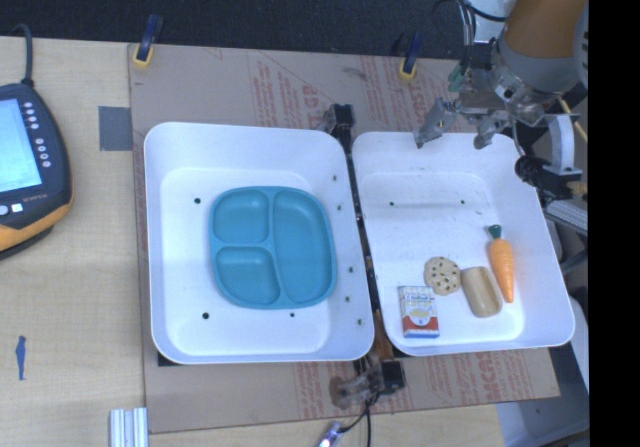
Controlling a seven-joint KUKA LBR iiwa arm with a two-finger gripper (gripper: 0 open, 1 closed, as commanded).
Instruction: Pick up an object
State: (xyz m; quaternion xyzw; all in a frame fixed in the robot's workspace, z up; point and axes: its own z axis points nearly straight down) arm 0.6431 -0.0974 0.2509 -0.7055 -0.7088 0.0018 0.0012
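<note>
The gripper (pixel 457 132) hangs spread and empty over the right bin's (pixel 420 171) far edge. A carrot (pixel 501 268), bread roll (pixel 481 291), cookie (pixel 441 275) and small carton (pixel 419 311) lie near

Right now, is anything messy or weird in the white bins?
Nothing stands out. The blue plate lies flat in the left bin. The carrot, cookie, bread roll and little carton sit tidily together in the right bin.

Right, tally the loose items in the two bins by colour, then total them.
Blue: 1, divided plate
Orange: 1, toy carrot
Tan: 2, cookie and bread roll
Red and white: 1, small carton
Total: 5
</note>
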